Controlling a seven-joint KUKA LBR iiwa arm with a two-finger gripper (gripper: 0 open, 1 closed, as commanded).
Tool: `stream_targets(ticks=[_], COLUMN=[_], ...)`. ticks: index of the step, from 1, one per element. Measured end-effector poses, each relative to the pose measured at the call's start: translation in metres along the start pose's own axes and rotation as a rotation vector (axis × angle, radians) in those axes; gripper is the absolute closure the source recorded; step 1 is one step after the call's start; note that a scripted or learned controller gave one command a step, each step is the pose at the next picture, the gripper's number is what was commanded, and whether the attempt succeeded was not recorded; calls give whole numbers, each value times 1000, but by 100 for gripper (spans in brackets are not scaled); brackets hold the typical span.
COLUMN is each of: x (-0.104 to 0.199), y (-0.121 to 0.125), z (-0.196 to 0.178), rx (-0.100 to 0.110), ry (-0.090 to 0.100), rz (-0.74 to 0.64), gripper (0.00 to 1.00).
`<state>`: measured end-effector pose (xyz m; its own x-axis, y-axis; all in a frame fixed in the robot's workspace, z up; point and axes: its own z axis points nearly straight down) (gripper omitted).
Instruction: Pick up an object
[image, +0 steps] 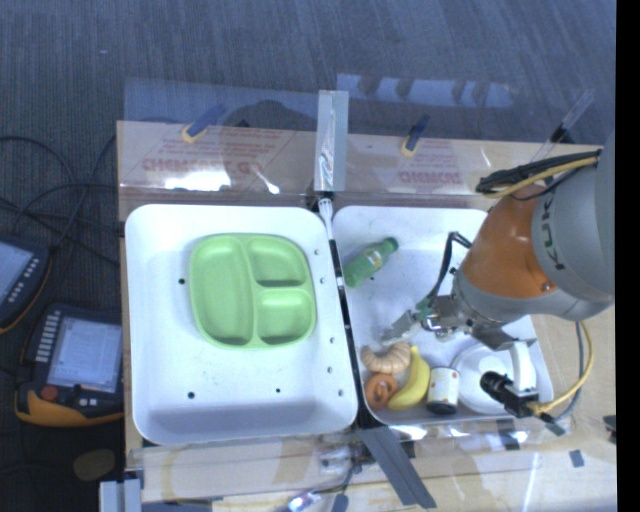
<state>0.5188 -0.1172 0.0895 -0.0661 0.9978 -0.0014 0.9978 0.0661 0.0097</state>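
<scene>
My gripper (428, 318) hangs low over the middle of the right bin (420, 225), below the arm's orange band. Just beneath and left of it lie a tan pastry-like toy (385, 357), an orange round piece (379, 390) and a yellow banana (413, 383), all bunched at the bin's front. A small white cup with a dark base (443, 391) stands beside the banana. A green bottle (368, 260) lies on its side at the bin's back left, apart from the gripper. Nothing shows held in the gripper.
The left bin (160, 400) holds a green divided plate (252, 289). A white round dish (478, 362) sits under the wrist at the right bin's front right. The ridge between the bins runs close to the bottle and pastry.
</scene>
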Motion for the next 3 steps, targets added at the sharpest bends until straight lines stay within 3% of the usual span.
stream_targets(ticks=[1,2,3], x=[16,17,69], y=[-29,-28,59], z=[-1,-11,-94], rx=[-7,-8,10], ry=[-5,-2,0], rz=[-1,0,25], gripper=[0,100,100])
